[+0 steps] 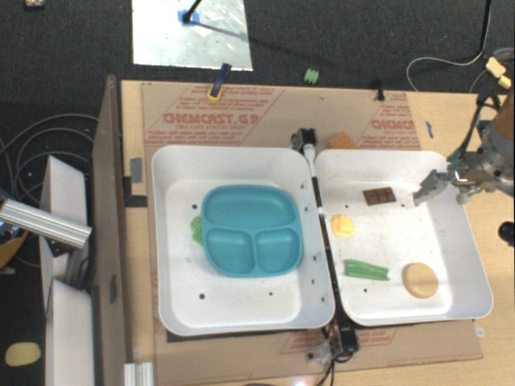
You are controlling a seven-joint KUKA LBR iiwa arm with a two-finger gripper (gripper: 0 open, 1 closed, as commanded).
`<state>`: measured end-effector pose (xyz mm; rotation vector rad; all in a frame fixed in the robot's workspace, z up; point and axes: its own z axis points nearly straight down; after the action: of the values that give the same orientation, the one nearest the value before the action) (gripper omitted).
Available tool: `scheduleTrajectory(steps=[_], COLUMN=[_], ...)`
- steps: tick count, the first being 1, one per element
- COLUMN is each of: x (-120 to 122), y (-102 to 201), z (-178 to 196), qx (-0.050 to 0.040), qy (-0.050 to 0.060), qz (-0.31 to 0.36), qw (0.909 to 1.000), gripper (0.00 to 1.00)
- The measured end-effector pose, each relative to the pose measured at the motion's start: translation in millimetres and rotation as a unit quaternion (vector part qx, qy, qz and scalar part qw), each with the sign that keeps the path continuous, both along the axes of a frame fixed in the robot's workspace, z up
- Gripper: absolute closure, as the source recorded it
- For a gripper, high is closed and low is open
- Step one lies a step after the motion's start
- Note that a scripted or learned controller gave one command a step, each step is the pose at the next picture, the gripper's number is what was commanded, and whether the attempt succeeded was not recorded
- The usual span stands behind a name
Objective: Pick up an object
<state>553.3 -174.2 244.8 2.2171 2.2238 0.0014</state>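
**Gripper hangs over the right bin's far edge, nothing between its fingers**

Well left of the gripper, the left bin [173, 215] holds a smooth teal divided plate [251, 230] with a green piece [196, 230] tucked beneath its left rim. In the right bin [475, 288], a flat brown ridged bar [379, 196] lies just left of the jaws; a rounded yellow lump [343, 226], a green pod [367, 270] and a tan disc [420, 280] sit below-left. The gripper [442, 183] appears spread, holding nothing, one finger angling down-left. The arm enters from the right.

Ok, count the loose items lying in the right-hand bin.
4: a brown chocolate bar near the back, a yellow piece by the left wall, a green bean pod toward the front, and a tan round bun front right.
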Motion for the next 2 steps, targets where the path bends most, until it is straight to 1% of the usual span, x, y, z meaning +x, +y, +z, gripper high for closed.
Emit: scheduleTrajectory(steps=[1, 2], x=[39.5, 71.3], y=[14.9, 24.9], z=[-167.6, -159.3], qx=[0.0006, -0.0001], qy=[0.000, -0.002], qz=[0.002, 0.002], qw=[1.0000, 1.0000], gripper=[0.00, 0.00])
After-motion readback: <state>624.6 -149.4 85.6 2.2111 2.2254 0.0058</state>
